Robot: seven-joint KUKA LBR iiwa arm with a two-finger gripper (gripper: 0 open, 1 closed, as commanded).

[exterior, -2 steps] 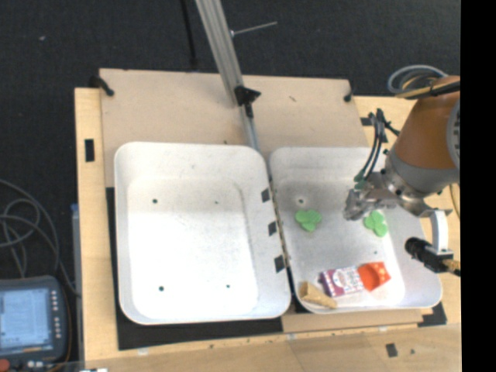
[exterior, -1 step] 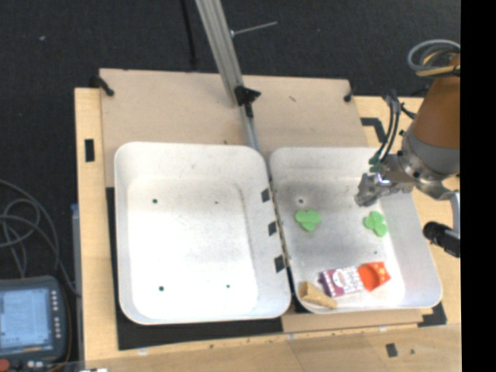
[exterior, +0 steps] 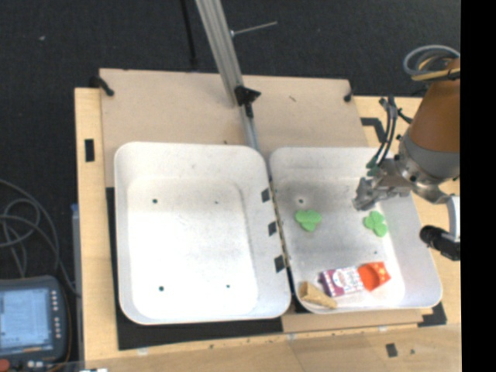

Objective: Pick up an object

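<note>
Bench, two white bins side by side; contents as follows.

Left bin (exterior: pixel 139 169): bare white floor with a few dark specks.

Right bin (exterior: pixel 325 161): four items.
1. Green piece (exterior: pixel 308 220), small, lobed, flat; lies near the bin's left wall, about midway down it.
2. Second green piece (exterior: pixel 376 223), same kind; lies toward the right wall, about midway down the bin.
3. Purple-and-white packet with an orange-red end (exterior: pixel 353 279); lies lengthwise along the near edge.
4. Tan piece (exterior: pixel 314 293), small; at the near left corner, touching or just beside the packet's purple end.

Gripper (exterior: pixel 370 194): grey, below the orange band of the arm (exterior: pixel 435 126), hanging over the right half of the right bin. Nothing shows between its tips; whether they are spread or closed cannot be told.

Likely target: the second green piece, just beyond the gripper tip toward the near edge and slightly toward the right wall; whether the two touch cannot be told.

Handling, by judgement: light, probably stiff plastic or foam, low-lying, so liable to slide on the smooth floor. Best taken across its narrow waist between lobes, from straight above. The packet looks soft and crinkly, likely to deform; better pinched across its short width.
</note>
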